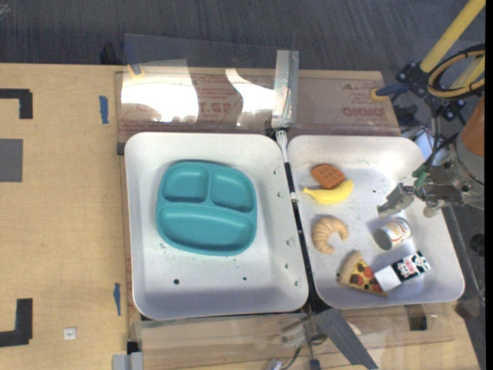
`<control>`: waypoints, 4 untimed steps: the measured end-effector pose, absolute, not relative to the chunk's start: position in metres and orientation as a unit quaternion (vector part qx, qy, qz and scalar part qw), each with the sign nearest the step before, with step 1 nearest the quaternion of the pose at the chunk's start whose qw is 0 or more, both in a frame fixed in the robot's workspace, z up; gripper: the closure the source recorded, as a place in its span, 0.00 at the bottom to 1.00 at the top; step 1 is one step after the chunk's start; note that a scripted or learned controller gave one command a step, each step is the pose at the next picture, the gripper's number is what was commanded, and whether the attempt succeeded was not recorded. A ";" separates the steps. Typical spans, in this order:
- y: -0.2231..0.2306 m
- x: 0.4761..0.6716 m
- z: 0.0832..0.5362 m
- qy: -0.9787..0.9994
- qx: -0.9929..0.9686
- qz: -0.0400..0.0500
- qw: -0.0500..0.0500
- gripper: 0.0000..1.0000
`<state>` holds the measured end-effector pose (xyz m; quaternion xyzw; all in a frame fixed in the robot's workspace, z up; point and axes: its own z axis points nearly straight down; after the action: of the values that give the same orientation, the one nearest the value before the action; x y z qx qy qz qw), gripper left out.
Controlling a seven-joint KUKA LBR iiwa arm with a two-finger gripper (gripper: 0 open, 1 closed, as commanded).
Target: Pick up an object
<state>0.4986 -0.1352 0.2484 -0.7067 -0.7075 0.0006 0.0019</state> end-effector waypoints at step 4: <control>-0.168 0.577 0.088 -0.706 -0.709 0.000 -0.003 1.00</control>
<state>0.5774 -0.1677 0.0880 -0.7087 -0.7055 0.0000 -0.0030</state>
